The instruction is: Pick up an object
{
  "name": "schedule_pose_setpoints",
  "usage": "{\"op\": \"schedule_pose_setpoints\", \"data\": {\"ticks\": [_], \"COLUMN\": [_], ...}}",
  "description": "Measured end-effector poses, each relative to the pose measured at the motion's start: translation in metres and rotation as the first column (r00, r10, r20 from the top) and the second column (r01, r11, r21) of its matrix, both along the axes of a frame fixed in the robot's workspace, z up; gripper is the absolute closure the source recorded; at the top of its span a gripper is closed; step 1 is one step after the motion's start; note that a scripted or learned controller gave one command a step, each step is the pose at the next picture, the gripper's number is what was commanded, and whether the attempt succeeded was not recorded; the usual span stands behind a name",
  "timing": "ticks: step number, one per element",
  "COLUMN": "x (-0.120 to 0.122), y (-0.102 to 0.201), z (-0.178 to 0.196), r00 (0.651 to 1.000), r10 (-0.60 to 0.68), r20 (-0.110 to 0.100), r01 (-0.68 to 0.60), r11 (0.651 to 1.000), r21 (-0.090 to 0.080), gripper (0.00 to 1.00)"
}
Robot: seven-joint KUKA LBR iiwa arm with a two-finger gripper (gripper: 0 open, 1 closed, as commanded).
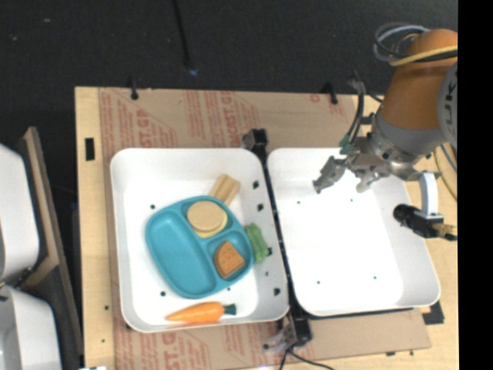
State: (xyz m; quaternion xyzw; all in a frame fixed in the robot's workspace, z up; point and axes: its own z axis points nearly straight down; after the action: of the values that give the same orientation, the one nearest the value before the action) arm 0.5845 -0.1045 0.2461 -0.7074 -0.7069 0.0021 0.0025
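Observation:
The left bin (135, 183) holds a blue divided tray (181, 257). A round tan disc (207, 216) and a brown bread-like piece (229, 259) lie in the tray's compartments. A pale wooden block (226, 188) rests against the tray's far edge and a small green piece (256, 243) sits at its right side. An orange carrot (199, 312) lies near the bin's front wall. My gripper (343, 180) hangs over the far part of the right bin (347, 268), open, with nothing between its fingers.
The two bins meet at a black-clipped seam in the middle of the bench. The grey and orange arm comes in from the upper right, above the right bin's far corner. Brown board surrounds the bins.

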Motion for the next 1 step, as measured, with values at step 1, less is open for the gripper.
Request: {"op": "schedule_pose_setpoints", "data": {"ticks": [1], "x": [0.0012], "y": [0.0001], "z": [0.0039], "r00": [1.0], "r10": [0.0], "r20": [0.007], "r01": [0.0], "r11": [1.0], "r21": [0.0], "gripper": [0.0]}}
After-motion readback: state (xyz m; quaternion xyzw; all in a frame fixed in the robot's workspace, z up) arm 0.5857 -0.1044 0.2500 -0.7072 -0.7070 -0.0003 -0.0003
